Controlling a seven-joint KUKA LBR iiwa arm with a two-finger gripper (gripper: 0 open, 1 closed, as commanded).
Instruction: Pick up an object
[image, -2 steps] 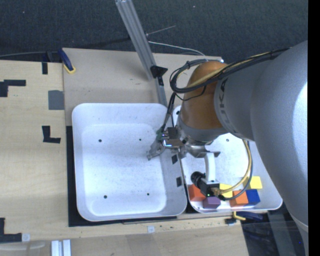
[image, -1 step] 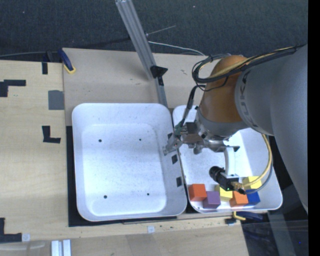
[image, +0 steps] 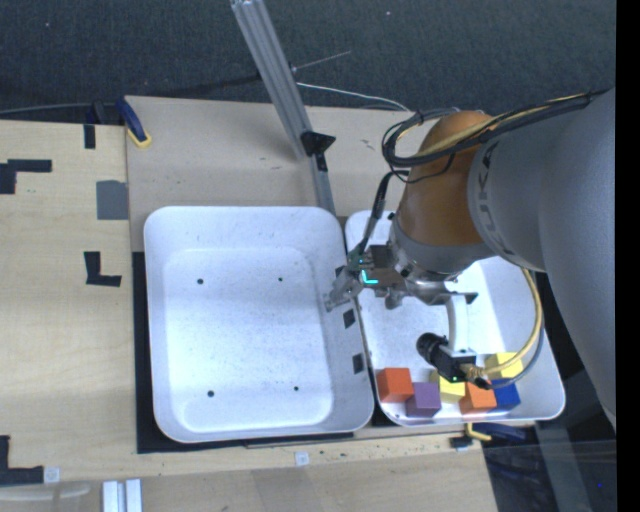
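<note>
Several small blocks lie along the front edge of the right bin (image: 535, 400): an orange cube (image: 395, 383), a purple cube (image: 427, 397), a yellow block (image: 452, 390), a second orange block (image: 480, 398) and a blue block (image: 506, 397). The arm's wrist with its orange band (image: 445, 190) hangs over the right bin. My gripper (image: 347, 290) sits below it at the bin's left wall, near the divide between the two bins and well behind the blocks. Nothing shows as held by it.
The left bin (image: 170, 300) lies beside the right one, with low rounded walls. A slanted metal pole (image: 285, 90) stands behind the bins. Cables loop from the wrist down toward the blocks (image: 530, 335). The wooden bench (image: 60, 350) extends to the left.
</note>
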